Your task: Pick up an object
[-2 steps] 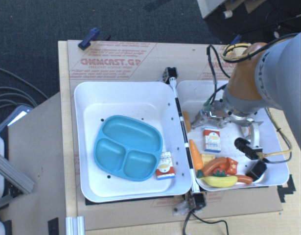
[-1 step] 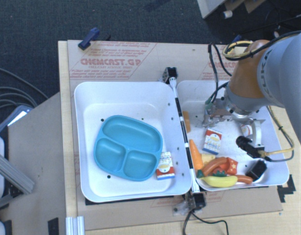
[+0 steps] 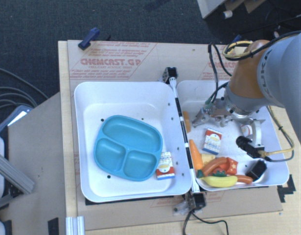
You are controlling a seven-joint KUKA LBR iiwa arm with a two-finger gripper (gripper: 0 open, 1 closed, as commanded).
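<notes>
My gripper hangs low over the back half of the right bin, under the grey and orange wrist. Just in front of it lies a small white carton with blue and red print, apart from the gripper. An orange carrot lies along the bin's left wall. Against the front wall sit a yellow banana, red toy food and a small black object. An orange piece rests left of the gripper.
The left bin holds a blue divided plate and a small carton at its front right. A black divider rail runs between the bins. Cardboard lies behind them.
</notes>
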